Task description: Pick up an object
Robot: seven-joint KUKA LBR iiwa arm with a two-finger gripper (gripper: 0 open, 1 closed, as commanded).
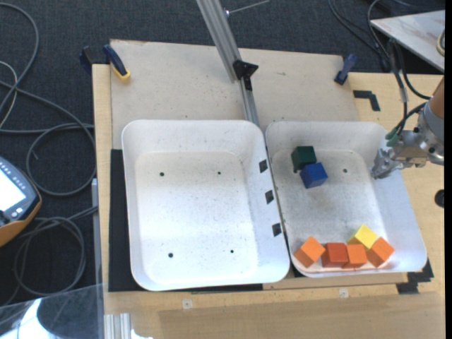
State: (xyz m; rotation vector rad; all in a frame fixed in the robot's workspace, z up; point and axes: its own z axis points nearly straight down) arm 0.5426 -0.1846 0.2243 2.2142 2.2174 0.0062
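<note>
- Presently, the metal two-finger gripper (385,162) sits at the right rim of the shallow white plastic right-hand bin (402,202), at the end of the grey arm (432,129) reaching in from the right.
- Gripper state: cannot be told from this view; nothing is seen held by it.
- Nearest candidates: a dark green cube (304,156) and a blue cube (313,174) lie on the bin floor well to the left of the gripper, touching or very nearly touching each other, the blue one nearer the camera.
- Further candidates: a row of blocks lies well below the gripper, against the bin's near wall. It comprises an orange cube (308,251), a red-orange block (335,253), a second orange block (355,254), a yellow cube (366,235) and an orange cube at the right end (381,251). They are packed together, apparently touching.
- The shallow white plastic left-hand bin (134,210) lies far to the left of the gripper, beyond the divider.
- The pale wooden tabletop (176,83) carries both bins.
- Progress, as a judgement: the pick has not been achieved. All objects rest on the bin floor and none is lifted.
- Remaining: move the gripper over a chosen object, descend, close on it and raise it. The green and blue pair appear the more accessible, being clear of the walls; the packed row looks harder to grasp cleanly.
</note>
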